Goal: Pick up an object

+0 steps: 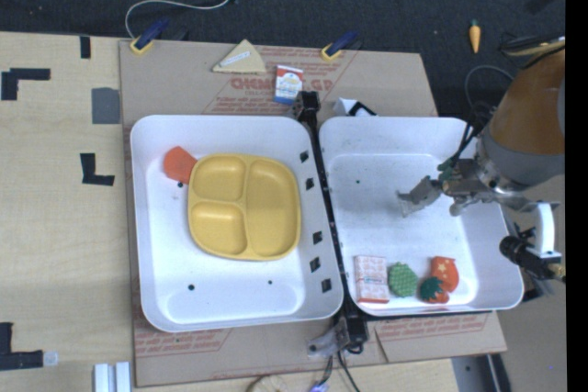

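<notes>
Red-and-green toy [439, 278] lies in right bin's [386, 142] near corner.

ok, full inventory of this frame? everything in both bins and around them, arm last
left bin: 1, white, left half of the bench
right bin: 1, white, beside it on the right
divided plate: 1, yellow, three compartments, middle of left bin
orange piece: 1, orange-red, left bin, at the plate's upper left
small packet: 1, white and red, right bin near front edge
green toy: 1, green, right of the packet
red toy: 1, red-orange with green, front right corner
small carton: 1, red, white and blue, on cardboard behind the bins
clamps: 2, blue and yellow, cardboard's back edge
arm: 1, grey and orange, from the right
gripper: 1, grey, over right bin
</notes>
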Controlling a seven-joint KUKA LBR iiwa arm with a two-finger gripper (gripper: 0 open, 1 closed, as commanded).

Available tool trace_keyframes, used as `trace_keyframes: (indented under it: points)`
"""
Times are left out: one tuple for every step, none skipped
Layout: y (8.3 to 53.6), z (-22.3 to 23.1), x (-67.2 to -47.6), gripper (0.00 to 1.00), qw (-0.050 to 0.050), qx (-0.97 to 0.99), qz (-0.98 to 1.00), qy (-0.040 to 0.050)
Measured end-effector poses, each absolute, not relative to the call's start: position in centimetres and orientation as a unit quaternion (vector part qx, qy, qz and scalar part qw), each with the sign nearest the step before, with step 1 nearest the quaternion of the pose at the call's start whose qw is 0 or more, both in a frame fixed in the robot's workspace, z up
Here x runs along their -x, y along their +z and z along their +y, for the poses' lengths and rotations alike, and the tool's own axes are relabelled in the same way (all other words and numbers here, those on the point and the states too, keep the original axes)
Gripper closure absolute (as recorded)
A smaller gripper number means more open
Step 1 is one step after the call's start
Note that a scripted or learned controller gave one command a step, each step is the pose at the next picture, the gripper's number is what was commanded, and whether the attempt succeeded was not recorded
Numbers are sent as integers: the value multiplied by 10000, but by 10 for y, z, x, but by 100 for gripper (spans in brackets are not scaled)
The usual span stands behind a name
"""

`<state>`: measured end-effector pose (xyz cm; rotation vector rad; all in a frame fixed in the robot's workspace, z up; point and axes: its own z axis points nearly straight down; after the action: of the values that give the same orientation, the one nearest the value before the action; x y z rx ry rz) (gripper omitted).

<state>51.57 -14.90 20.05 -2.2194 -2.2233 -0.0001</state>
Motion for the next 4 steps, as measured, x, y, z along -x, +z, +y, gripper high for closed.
trace_keyframes:
  points:
    - [86,-179,-484,0,-8,7074,-7069,-2]
    - [234,-218,-494,0,-13,7071,-7071,3]
    - [90,-176,-484,0,14,7066,-7076,-2]
    - [149,-224,-484,0,-3,7074,-7068,6]
